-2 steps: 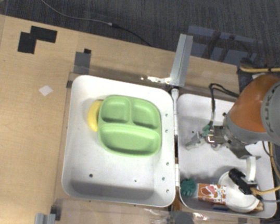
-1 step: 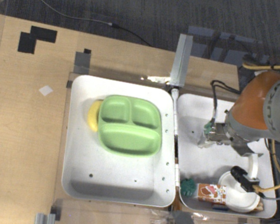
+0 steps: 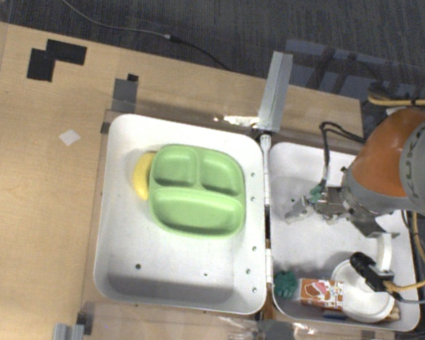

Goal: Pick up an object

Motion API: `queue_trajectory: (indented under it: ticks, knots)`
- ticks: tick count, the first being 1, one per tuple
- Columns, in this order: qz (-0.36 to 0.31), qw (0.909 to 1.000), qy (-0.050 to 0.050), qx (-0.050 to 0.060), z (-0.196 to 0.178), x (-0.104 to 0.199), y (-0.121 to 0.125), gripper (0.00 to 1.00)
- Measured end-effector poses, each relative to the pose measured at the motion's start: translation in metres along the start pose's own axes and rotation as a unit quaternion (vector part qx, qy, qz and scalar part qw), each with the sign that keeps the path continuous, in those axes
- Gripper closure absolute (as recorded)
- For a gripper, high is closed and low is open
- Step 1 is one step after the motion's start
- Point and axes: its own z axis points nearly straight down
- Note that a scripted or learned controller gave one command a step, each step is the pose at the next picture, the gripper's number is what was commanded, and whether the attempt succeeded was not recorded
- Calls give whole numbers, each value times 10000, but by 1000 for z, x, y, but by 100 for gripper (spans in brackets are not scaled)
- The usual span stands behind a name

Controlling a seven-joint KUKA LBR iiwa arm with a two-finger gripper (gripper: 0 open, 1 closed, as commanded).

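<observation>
Right bin [image 3: 302,159], near edge: carton [image 3: 324,293], light, stiff, squared sides, best taken across width. Hand [image 3: 308,204] hovers above; grip state can't be told.

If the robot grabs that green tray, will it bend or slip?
The green tray looks like moulded plastic with three compartments, so it probably stays stiff and feels light. Its smooth, rounded rim may slip from the fingers. It partly covers a yellow thing, so pushing it might drag that along.
</observation>
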Motion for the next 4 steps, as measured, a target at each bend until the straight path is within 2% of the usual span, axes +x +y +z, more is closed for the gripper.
queue_trajectory:
  ticks: [1,2,3,4]
  knots:
    - [-572,9984,12,36,11,-8,10,0]
    - [-591,9982,-8,-1,0,-9,13,100]
    - [-592,9982,-8,1,0,-9,13,0]
    - [-481,9988,9,36,12,-9,32,0]
